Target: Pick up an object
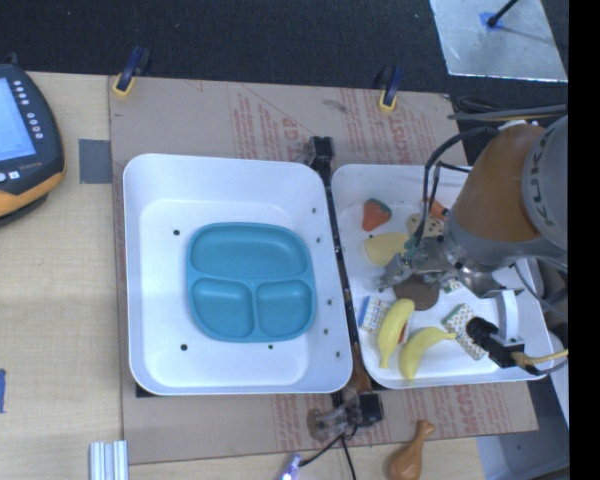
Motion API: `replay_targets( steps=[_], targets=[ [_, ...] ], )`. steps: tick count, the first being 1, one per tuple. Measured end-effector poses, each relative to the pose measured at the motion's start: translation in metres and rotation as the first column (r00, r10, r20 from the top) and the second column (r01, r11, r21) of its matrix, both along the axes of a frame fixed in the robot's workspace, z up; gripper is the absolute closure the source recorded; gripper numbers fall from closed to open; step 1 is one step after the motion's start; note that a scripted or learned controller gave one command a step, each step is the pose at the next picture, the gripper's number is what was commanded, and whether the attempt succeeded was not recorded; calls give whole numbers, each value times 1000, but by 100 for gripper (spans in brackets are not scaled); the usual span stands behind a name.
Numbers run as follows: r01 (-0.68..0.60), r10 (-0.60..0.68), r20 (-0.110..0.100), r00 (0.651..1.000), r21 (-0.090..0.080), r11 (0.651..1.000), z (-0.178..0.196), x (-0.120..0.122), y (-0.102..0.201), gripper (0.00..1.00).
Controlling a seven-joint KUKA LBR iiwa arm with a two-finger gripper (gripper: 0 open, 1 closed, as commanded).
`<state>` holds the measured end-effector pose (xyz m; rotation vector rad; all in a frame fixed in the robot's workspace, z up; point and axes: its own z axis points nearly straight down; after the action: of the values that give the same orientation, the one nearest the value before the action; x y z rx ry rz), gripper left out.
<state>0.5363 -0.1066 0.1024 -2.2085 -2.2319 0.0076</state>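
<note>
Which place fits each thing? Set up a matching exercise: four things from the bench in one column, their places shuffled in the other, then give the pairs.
Things:
1. blue plate
2. strawberry
3. bananas
4. tablet

Places:
A. near end of the right bin
B. far left, on the bench outside both bins
C. middle of the left bin
D. far end of the right bin

Pairs: 1-C, 2-D, 3-A, 4-B

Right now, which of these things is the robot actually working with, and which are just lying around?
Part of the job:
end effector
right bin
strawberry
bananas
yellow piece

Just lying about:
left bin
blue divided plate
handheld screen
clamps
</note>
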Motion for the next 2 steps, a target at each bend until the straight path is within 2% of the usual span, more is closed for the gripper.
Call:
replay_targets(
  steps=[1, 2],
  targets=[
    [-5, 5, 0, 1000, -3, 1000, 10, 0, -1, 100],
    [-5, 5, 0, 1000, -3, 1000, 10, 0, -1, 0]
  ],
)
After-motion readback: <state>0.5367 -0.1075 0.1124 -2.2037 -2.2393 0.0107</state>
